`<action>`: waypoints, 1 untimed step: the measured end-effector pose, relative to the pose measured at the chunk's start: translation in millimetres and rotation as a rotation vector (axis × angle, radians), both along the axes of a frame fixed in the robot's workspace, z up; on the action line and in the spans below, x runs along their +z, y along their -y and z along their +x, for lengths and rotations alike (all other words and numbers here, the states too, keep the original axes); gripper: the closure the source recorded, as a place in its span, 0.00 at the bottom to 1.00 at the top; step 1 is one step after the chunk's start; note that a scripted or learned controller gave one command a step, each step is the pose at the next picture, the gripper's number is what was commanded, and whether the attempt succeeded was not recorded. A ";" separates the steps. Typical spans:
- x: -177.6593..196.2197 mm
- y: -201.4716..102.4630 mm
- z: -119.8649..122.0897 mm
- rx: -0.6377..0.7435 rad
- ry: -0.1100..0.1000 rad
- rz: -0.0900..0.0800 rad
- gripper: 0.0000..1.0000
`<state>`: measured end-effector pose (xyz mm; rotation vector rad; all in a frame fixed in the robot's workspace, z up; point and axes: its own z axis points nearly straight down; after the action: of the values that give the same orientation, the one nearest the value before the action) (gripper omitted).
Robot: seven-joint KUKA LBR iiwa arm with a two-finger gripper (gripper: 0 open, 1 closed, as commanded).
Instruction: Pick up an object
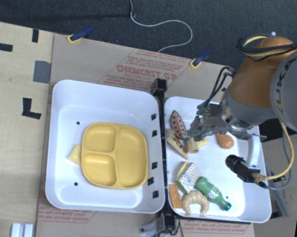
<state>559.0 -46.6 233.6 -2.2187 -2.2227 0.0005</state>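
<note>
Two white bins sit side by side on the worktop [4, 121]. The arm [265, 77] reaches in from the right, its orange band above the wrist, bent down over the right bin [260, 206]. Its claw [198, 129] hangs low at that bin's upper left, just above a tan wedge-shaped piece [180, 145] and beside a brown speckled item [178, 125]; whether it is clenched or released I cannot tell. An orange lump [225, 140] lies nearby. Further forward lie a green bottle [212, 192] and a croissant [195, 202]. The left bin [68, 98] holds a yellow divided plate [115, 155]
</note>
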 end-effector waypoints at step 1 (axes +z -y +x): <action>-18.6 -2.2 4.3 -0.001 -0.002 -0.002 1.00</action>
<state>563.4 -44.3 215.0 -2.2193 -2.2215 0.0051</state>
